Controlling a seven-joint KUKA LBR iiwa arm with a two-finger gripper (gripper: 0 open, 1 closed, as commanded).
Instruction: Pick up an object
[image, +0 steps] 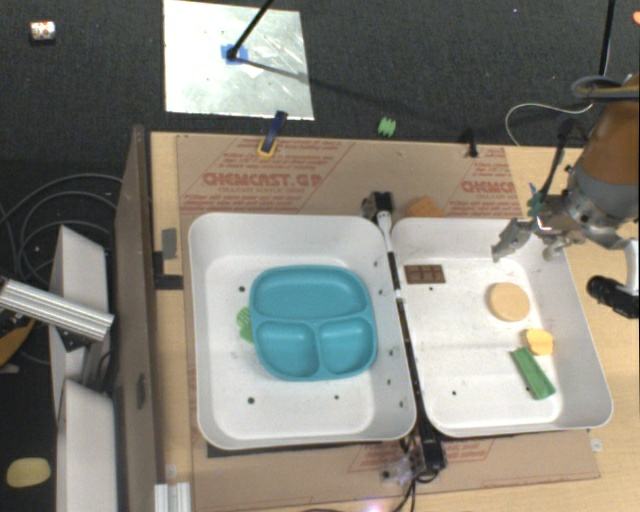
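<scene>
The end effector (528, 238) hovers over the right bin's (575, 300) far edge, fingers spread and empty, poised above the tan disc (509, 301) nearby.

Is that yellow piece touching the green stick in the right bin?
Touching. In the camera view, the yellow piece sits against the upper end of the green stick, no white bin floor showing between them.

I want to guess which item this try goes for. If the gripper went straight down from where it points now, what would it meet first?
Probably bare floor of the right bin near its far right corner. The gripper hangs beyond the tan disc, not over it, though depth is hard to judge from this slant.
</scene>
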